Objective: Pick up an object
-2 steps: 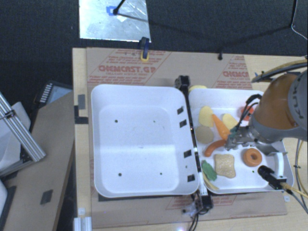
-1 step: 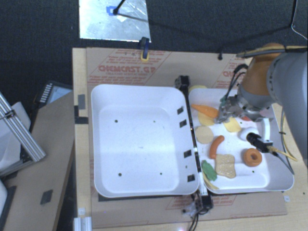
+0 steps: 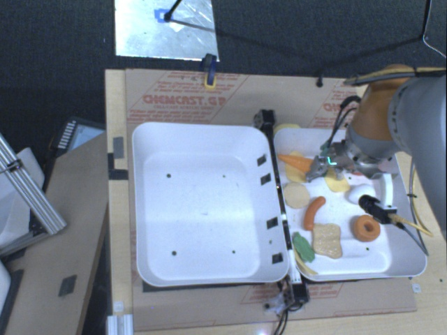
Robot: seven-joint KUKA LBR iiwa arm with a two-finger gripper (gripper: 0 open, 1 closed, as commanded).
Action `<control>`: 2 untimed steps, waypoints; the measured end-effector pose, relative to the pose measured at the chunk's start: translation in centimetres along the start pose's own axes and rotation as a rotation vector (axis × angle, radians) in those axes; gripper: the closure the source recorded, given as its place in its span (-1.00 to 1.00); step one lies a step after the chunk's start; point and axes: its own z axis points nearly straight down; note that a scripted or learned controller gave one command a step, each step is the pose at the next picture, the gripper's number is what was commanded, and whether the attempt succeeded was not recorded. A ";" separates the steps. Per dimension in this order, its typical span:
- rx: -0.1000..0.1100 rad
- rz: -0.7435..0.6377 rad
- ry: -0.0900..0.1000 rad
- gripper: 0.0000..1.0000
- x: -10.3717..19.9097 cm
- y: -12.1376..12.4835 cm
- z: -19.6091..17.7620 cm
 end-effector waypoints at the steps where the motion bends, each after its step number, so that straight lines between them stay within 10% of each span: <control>1: 0.007 0.002 0.003 -1.00 3.8 -7.3 -0.9; 2: 0.005 0.003 0.002 -1.00 4.5 -11.2 0.1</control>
